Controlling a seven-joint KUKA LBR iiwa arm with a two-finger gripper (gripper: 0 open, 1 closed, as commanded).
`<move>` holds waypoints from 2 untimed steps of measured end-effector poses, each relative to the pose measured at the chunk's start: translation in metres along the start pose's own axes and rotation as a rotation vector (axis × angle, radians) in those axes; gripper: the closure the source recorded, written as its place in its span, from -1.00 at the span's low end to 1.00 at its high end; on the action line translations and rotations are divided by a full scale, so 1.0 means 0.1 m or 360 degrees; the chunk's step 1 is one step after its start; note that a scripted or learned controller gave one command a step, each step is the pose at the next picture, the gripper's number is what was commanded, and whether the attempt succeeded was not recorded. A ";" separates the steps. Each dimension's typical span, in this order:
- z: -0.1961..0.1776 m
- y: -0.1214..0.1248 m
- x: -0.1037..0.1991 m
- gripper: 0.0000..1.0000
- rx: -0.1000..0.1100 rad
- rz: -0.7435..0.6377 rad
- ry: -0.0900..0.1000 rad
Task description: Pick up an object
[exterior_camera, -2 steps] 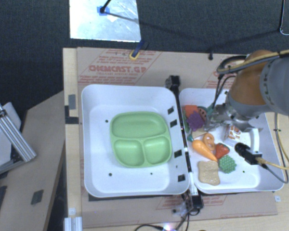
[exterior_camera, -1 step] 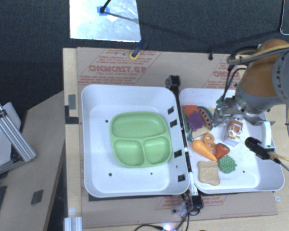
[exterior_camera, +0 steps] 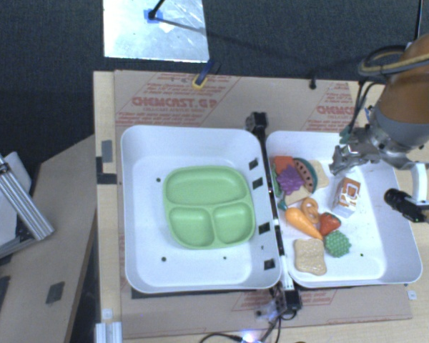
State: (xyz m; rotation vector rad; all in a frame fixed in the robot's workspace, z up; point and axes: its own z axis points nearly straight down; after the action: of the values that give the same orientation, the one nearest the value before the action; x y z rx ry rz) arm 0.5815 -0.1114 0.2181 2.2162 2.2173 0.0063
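Note:
The right bin (exterior_camera: pixel 393 252) holds a cluster of toy foods. Among them are a white carton with orange print (exterior_camera: pixel 347 194), a carrot (exterior_camera: pixel 302 222), a red strawberry (exterior_camera: pixel 329 223), a green broccoli (exterior_camera: pixel 337 244) and a slice of toast (exterior_camera: pixel 310 256). Purple grapes (exterior_camera: pixel 289 179) and a watermelon slice (exterior_camera: pixel 307 168) lie further back. My gripper (exterior_camera: pixel 344 159) hangs over the back right part of this bin, just above and behind the carton. The arm's grey wrist and orange band rise to the right of it.
A green divided plate (exterior_camera: pixel 206 206) lies in the left bin (exterior_camera: pixel 139 191). A black divider (exterior_camera: pixel 268 191) runs between the bins. A black cylindrical part (exterior_camera: pixel 406 204) juts over the right bin's right side. A metal frame (exterior_camera: pixel 14 199) stands at the far left.

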 end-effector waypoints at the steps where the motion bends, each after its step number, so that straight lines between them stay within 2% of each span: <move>1: -0.07 0.01 0.00 1.00 0.0007 -0.0003 0.0002; 2: -0.04 -0.23 0.35 1.00 0.0013 -0.0008 0.0005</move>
State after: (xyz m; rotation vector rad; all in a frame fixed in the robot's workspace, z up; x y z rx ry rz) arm 0.5588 -0.0768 0.2219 2.2160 2.2288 0.0002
